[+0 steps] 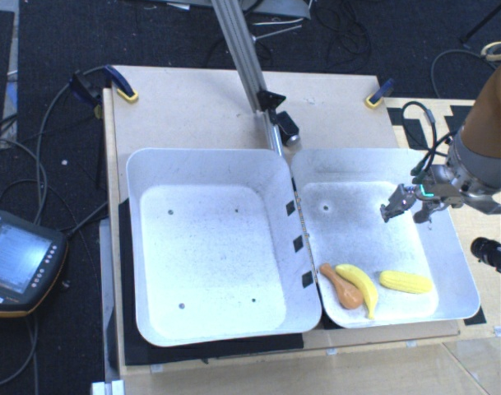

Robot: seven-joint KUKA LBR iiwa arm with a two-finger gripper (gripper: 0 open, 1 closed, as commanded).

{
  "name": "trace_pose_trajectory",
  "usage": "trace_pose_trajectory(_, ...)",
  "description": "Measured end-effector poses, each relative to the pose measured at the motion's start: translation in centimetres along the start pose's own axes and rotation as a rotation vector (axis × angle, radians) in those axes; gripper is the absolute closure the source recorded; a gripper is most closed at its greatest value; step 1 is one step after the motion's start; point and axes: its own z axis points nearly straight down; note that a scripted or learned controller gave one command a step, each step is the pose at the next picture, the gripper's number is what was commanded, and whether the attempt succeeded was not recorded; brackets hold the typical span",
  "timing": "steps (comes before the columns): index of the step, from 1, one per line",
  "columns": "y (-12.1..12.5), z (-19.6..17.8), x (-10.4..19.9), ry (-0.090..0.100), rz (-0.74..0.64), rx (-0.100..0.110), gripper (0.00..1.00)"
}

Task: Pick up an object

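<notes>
Camera view, hand point(406, 206) above banana point(359, 283)

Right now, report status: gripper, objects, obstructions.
Gripper over right bin, holding nothing visible. Banana, orange drumstick-shaped toy and yellow corn-like piece lie at the bin's near edge. Nothing between gripper and objects.

No text, label or number can be read anywhere on the bench.
</notes>
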Motion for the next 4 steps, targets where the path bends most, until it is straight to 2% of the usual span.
trace_pose_trajectory(1,0.0,0.0,0.0,0.000,0.000,0.000,0.00)
trace_pose_trajectory(2,0.0,6.3,-0.1,0.001,0.000,0.006,0.00)
trace_pose_trajectory(4,-0.8,16.0,0.3,0.000,0.000,0.003,0.00)
